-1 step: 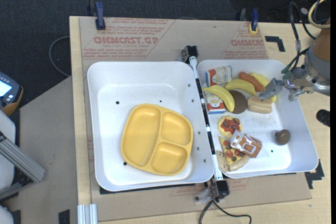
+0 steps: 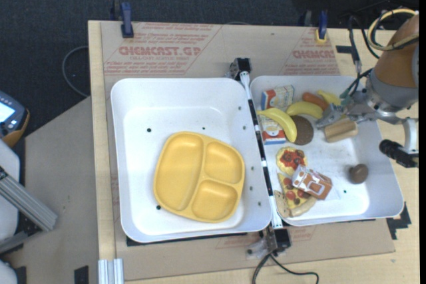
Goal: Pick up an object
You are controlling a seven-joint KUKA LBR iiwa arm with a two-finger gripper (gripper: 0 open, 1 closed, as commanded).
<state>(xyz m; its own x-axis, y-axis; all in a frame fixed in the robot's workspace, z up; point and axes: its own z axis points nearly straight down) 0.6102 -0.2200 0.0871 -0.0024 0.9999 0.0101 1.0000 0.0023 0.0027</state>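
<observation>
The right bin [image 2: 379,199] holds several toy foods. My gripper [image 2: 341,118] hangs low over its far right part, right above a tan block [image 2: 340,132]; whether it touches the block is unclear. To the left lie a banana [image 2: 284,123], a dark brown round piece [image 2: 303,131], a second yellow piece [image 2: 305,108], an orange sausage [image 2: 315,100] and a small carton [image 2: 278,97]. A pizza slice [image 2: 293,193] with a red-and-white packet [image 2: 313,184] on it lies at the front. Near the right wall rests a brown ball [image 2: 358,173].
The left bin [image 2: 133,116] carries a yellow divided plate [image 2: 199,176] at its front middle. A black divider bar [image 2: 256,143] runs between the bins. The grey arm [image 2: 393,83] comes in over the right bin's far right corner. Blue clamps [image 2: 125,18] grip the board's back edge.
</observation>
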